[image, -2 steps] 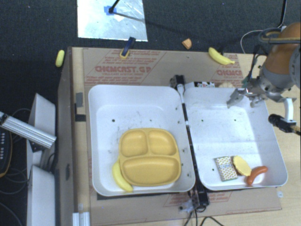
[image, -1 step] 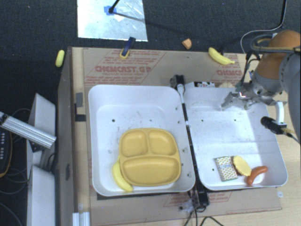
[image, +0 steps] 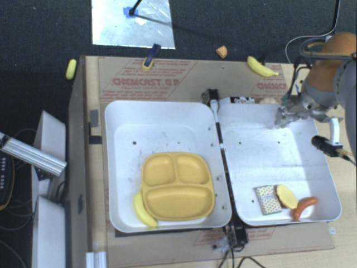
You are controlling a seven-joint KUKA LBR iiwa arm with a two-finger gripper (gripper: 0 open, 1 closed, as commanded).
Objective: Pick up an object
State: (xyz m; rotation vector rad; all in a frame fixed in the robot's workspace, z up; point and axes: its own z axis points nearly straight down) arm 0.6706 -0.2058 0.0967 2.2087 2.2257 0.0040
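My gripper [image: 281, 118] hangs over the far right corner of the right bin [image: 262, 149], with nothing seen in it. At that bin's near right corner lie a checkered flat pad [image: 268, 199], a yellow slice [image: 286, 196] and an orange sausage [image: 304, 206], all far from the gripper. The left bin [image: 122, 149] holds a yellow divided plate [image: 177, 185] with a yellow banana [image: 143, 211] along its near left edge.
On the bench behind the bins lie a second banana [image: 261, 67] and a blue and yellow clip [image: 150, 56]. An orange chunk [image: 222, 51] and a yellow piece [image: 71, 68] rest on the dark floor beside a silver sheet [image: 134, 15].
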